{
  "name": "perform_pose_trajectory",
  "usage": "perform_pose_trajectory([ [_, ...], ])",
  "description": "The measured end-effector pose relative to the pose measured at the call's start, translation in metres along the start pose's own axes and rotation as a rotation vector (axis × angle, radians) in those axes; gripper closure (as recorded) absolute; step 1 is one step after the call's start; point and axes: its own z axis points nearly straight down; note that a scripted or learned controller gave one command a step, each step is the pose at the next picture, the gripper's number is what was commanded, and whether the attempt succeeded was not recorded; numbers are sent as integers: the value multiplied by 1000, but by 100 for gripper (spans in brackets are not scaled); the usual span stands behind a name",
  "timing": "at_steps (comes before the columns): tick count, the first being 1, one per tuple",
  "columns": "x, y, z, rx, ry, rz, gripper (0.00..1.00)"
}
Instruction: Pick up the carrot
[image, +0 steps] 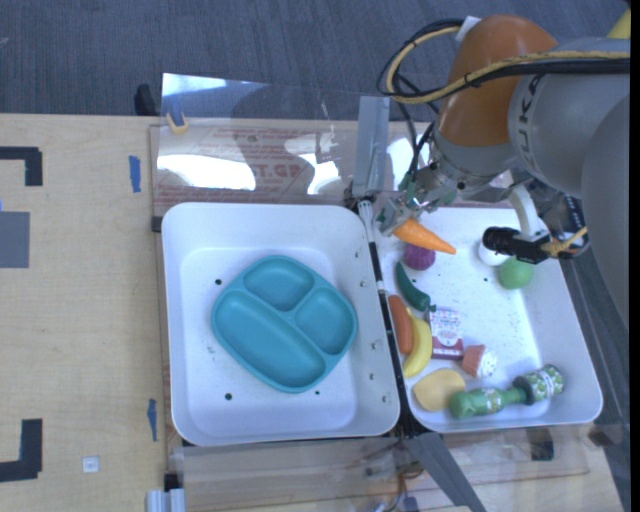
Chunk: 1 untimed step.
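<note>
Pointing lower right, carrot (424, 237), long axis slanting from upper left.

Arm links: smooth grey cylindrical metal housing (575, 110). Above the gripper (410, 205), a rounded, glossy orange band (485, 75) caps the wrist joint. Black-and-yellow cables (425, 45) loop beside the orange band. The gripper is a small grey metallic assembly, with fine details too small to resolve.
</note>
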Motion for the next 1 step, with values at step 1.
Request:
perform_pose_trajectory([
  [1, 1, -12, 0, 3, 2, 78, 100],
])
